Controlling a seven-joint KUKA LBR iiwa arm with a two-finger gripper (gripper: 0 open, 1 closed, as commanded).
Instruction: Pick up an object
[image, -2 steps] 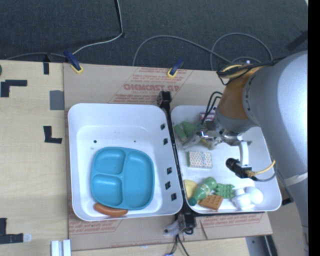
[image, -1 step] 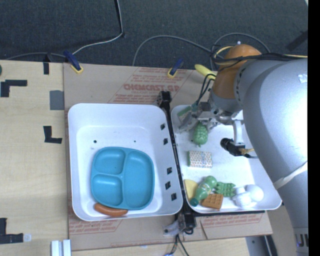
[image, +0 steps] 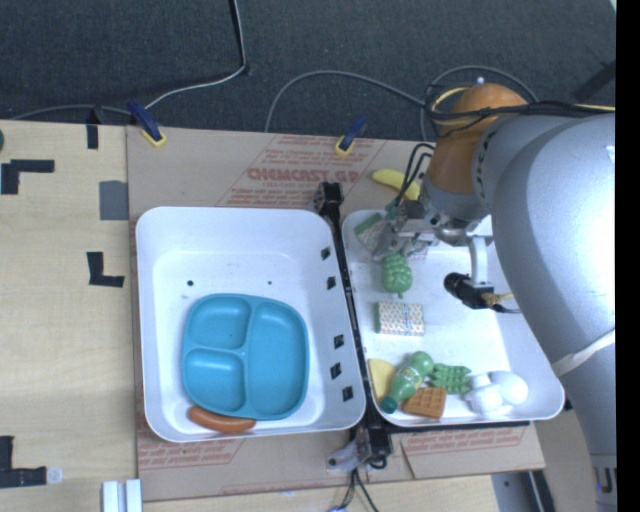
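The tool (image: 398, 236) hangs low over the far end of the right bin (image: 522, 345), at the tip of the grey arm that reaches in from the right. The blur around it makes it impossible to tell how far open it is, and nothing can be seen in its hold.

Just beside it, toward the near side, lies a knobbly green toy (image: 397, 273), the likeliest thing to pick up. It looks like a small, light piece of moulded plastic or rubber. It is probably firm enough to take a squeeze, though its bumpy, rounded skin may roll or slip. A grip across its narrow middle looks the safest.

A little nearer, apart from the toy, a patterned block (image: 400, 318) lies flat on the bin floor. It is out of the way of a straight descent.

At the bin's near end a cluster crowds together: a yellow wedge (image: 379, 377), two green figures (image: 412, 376) side by side, a waffle-like orange piece (image: 427, 403) and a white lump (image: 498, 391).

The bin's inner wall, with the black divider (image: 338, 290) along it, stands near the toy on its left and leaves little room on that side. A yellow banana-like piece (image: 393, 181) rests at the bin's far rim, behind the tool.

In the left bin (image: 165, 260), well apart, a blue divided plate (image: 245, 355) sits with an orange sausage (image: 222, 421) against its near edge. Both bins stand on a cardboard-covered counter (image: 260, 172).
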